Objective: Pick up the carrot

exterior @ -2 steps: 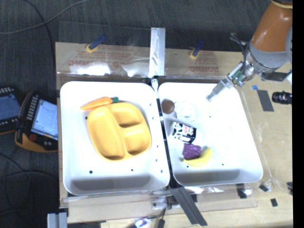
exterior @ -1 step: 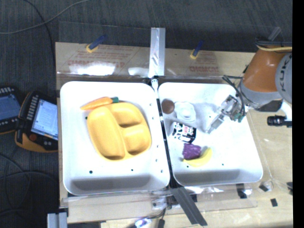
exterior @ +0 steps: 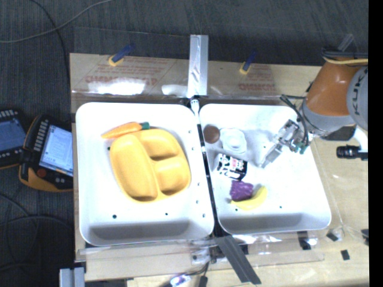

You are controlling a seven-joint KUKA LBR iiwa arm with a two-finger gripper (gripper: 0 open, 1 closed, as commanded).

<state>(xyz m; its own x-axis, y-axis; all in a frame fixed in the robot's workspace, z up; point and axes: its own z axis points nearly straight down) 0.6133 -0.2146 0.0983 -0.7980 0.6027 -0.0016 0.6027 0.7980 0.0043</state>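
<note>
I see open floor above the carrot [exterior: 124,129]; the yellow tray [exterior: 149,163] seems to touch its lower side, blocking approach there.

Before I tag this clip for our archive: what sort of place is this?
Most likely a robotics lab test bench. A grey and orange arm reaches over two white bins holding toy food such as a carrot and a banana, and a handheld control unit lies on dark carpet.
</note>
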